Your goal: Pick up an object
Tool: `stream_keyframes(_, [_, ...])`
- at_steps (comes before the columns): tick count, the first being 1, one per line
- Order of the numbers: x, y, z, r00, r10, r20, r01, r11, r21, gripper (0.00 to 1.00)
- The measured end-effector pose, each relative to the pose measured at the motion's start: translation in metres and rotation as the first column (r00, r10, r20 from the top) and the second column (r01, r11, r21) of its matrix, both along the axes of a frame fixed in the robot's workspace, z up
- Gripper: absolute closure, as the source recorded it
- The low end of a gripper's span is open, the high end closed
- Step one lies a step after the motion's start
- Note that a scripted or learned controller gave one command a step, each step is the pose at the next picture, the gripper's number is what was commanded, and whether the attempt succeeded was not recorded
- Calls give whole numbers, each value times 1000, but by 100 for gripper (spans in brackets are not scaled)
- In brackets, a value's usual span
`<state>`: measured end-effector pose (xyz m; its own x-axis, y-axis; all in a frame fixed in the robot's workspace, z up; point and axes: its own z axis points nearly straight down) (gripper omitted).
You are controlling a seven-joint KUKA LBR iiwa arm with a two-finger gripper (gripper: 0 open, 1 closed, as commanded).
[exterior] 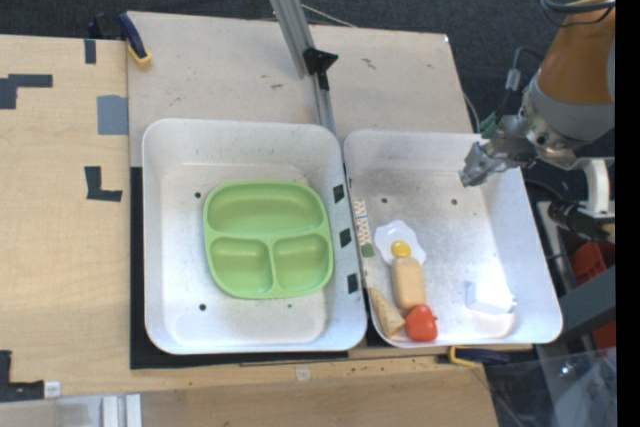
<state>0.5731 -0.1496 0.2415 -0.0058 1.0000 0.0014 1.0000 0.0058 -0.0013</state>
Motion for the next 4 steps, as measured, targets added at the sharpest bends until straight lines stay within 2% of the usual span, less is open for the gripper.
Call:
stream_keyframes(1, [12,51,7,1000,1,1,-1,1000,1,100])
stream_keyframes(4, [34,204,-27,1000,1,-1,-1,1000,0,100])
